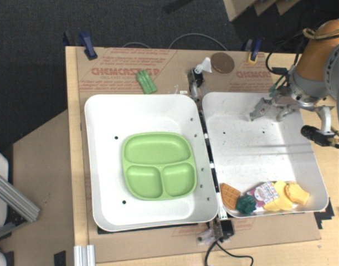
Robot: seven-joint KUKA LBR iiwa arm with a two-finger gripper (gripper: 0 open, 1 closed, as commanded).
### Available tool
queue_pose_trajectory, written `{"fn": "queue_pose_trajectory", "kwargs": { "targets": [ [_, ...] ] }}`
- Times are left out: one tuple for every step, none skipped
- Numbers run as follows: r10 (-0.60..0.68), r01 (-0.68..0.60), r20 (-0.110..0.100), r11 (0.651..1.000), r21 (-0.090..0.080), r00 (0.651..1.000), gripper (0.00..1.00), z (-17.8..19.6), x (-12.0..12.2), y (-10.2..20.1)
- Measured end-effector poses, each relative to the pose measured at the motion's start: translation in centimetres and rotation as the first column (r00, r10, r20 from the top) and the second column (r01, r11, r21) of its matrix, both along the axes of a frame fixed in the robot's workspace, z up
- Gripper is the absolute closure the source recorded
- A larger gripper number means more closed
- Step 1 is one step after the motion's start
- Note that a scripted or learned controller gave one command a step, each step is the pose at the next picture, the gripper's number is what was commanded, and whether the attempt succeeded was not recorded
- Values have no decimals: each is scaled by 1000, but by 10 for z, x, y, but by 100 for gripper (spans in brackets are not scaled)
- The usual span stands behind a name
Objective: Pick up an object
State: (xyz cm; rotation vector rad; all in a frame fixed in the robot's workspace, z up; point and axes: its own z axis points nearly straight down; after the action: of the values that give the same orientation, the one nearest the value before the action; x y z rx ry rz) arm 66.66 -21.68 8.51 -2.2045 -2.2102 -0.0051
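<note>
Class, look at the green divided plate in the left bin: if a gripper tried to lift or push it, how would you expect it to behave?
The green divided plate looks like moulded plastic, so probably stiff and light. It lies flat in the left bin, so it should slide when pushed, not roll or tip. Its low rounded rim and glossy surface may make it slippery to pinch.

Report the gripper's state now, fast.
Gripper: open, fingers spread, holding nothing, over the upper part of the right bin, far from the toy food pile.
</note>
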Motion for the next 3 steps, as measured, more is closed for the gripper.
{"fn": "queue_pose_trajectory", "kwargs": {
  "targets": [
    [-1, 1, 11, 1000, -11, 1000, 0, 1, -52, -4],
    [1, 0, 7, 1000, -7, 1000, 0, -1, -13, -2],
    [-2, 2, 10, 1000, -11, 1000, 0, 0, -75, -4]
  ]
}}
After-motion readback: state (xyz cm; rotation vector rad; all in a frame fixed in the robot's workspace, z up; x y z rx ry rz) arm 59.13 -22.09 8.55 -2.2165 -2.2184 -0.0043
